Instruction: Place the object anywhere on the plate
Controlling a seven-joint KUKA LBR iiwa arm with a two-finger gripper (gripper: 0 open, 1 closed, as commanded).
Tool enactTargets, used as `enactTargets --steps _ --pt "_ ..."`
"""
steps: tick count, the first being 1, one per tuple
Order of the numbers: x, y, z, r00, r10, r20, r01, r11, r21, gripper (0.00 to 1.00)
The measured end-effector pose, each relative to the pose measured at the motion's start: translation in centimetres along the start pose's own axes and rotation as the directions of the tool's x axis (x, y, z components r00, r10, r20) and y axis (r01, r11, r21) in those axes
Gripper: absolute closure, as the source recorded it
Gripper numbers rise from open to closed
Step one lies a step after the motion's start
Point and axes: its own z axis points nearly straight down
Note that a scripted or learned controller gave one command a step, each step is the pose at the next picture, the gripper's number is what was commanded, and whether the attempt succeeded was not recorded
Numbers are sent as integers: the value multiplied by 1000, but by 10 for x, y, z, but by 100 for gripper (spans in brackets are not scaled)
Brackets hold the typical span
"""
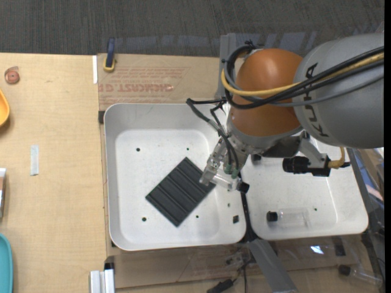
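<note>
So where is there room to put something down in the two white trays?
Left bin: bare floor along its far and left walls, around the dark ribbed plate, plus the near-right corner. It is crowded by the plate's right corner, where the gripper hangs. Right bin: open floor right of the small clear object; the arm covers its far part.

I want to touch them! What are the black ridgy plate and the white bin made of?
Black plate: probably rubber or plastic, dull and dark, with raised ridges running along it. White bin: likely smooth moulded plastic, slightly glossy, with rounded corners and a soft rim. I cannot be sure of either.
</note>
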Motion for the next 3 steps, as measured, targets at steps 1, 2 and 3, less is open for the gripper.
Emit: enactTargets --steps 1,2,3 --pt "-19 -19 -56 941 -338 4 338 941 -2 100" --pt "-19 -19 -56 941 -339 4 339 941 -2 0" --pt "-35 45 -59 817 -577 5 577 817 -2 0"
